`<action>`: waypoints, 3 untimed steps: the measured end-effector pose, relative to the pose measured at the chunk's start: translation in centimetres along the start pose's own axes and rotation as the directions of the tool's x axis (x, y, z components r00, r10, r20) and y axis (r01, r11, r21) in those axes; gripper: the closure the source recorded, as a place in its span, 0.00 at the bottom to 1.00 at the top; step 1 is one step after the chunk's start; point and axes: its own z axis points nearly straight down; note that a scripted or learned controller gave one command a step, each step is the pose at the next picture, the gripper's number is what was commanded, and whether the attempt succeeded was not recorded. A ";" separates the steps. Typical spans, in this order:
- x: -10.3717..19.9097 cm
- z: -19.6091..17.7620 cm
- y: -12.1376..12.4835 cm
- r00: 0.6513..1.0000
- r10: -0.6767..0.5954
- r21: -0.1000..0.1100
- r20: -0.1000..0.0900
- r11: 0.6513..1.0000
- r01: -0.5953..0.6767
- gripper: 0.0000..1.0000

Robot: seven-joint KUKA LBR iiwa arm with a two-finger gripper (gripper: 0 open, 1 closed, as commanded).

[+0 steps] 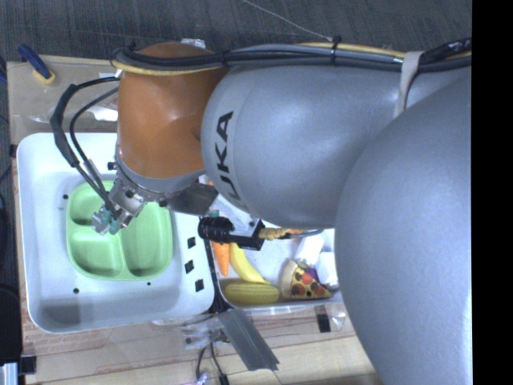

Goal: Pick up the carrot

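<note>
R bin (272, 301), carrot (221, 258) upright, long axis top-bottom, tool state unclear

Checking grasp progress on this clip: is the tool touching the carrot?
Apart. The camera view shows the tool over the green tray in the left bin, while the carrot lies in the right bin, past the divider.

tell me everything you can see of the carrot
Just a short orange strip of the carrot is visible, at the left edge of the right bin, beside the divider between the two bins. It looks smooth and plastic, like toy food, and lies roughly lengthwise up the picture. The banana lies against its right side, and the arm covers its upper end.
</note>
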 end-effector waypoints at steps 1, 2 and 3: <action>-4.1 1.5 -6.6 0.924 0.383 0.002 -0.001 0.924 -0.383 1.00; -6.6 1.8 -11.0 0.849 0.529 0.002 -0.002 0.849 -0.529 1.00; -13.0 5.2 -13.0 0.608 0.794 0.000 -0.001 0.608 -0.794 1.00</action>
